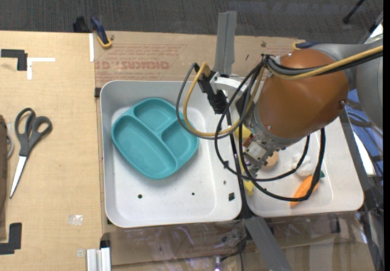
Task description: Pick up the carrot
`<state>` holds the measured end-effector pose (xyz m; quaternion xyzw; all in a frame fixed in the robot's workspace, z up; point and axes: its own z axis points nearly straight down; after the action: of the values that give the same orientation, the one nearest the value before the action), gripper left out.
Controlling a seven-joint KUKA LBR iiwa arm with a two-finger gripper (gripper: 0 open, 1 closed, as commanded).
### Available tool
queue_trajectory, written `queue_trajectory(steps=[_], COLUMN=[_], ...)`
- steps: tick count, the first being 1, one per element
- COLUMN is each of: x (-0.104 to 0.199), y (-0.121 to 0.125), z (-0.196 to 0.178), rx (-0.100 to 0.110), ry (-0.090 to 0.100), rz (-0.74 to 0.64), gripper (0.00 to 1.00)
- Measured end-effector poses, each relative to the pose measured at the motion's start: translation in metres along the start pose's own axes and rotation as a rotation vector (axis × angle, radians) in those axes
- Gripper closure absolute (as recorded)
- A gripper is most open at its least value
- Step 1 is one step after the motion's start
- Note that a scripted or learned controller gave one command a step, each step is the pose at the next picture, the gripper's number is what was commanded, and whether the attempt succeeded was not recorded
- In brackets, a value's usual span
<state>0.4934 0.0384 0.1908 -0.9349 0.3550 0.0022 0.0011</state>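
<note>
A black cable (286,193) crosses just beside the carrot (304,187).

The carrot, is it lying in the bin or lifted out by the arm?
Lying in the bin. The carrot rests on the floor of the right bin, near its front edge, beside the arm's cables.
</note>
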Motion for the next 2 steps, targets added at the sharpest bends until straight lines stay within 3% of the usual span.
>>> queue_trajectory(steps=[1, 2], x=[-0.026, -0.081], y=[-0.032, -0.067], z=[0.0, 0.024], rx=[0.0, 0.002], ry=[0.001, 0.003], rz=[0.502, 1.091], gripper=[1.0, 1.0])
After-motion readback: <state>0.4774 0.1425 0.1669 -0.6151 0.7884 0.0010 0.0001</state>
